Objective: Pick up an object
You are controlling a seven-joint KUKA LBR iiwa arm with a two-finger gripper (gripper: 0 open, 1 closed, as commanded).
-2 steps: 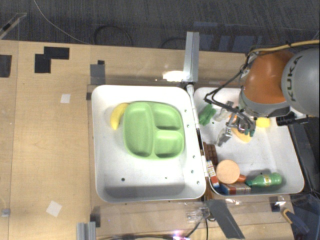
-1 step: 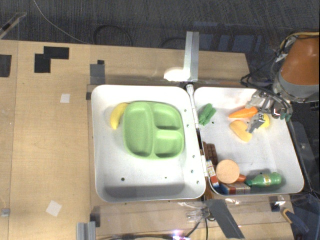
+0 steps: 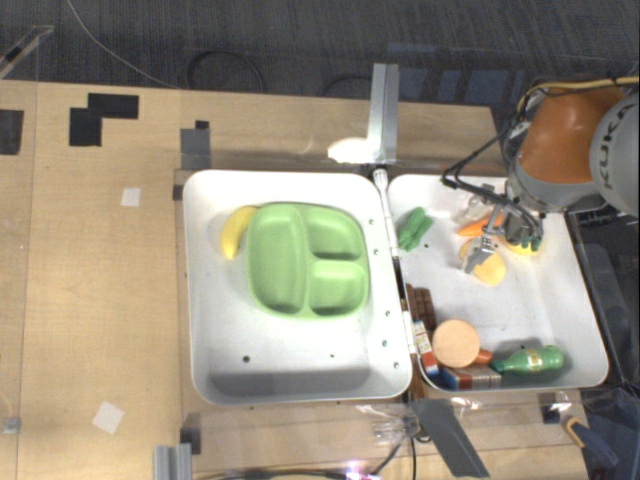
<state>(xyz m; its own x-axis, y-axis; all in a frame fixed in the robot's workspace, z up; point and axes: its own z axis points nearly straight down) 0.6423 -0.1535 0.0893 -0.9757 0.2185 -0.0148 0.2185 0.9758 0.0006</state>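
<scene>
Two white bins are seen side by side on the tabletop in the camera view. The left bin carries a green divided tray with a yellow banana-like piece touching its left edge. The right bin carries the loose items: a green block near the divider, a dark brown bar, a tan round disc, a green bottle lying on its side along the lower wall, and a small yellow piece in the upper middle with an orange piece just beside it.

The arm is seen entering from the right, and the tool is positioned low over the upper part of the right bin, close above the small yellow piece. Whether the tool is open or closed cannot be told; the wrist and cables mask it, and no object is seen held.

The small yellow piece is judged the likeliest target. It is judged light and probably a hard, smooth plastic toy, so some slip is expected. A grip across its narrow middle is advised, with the tool kept clear of the neighbouring orange piece.
</scene>
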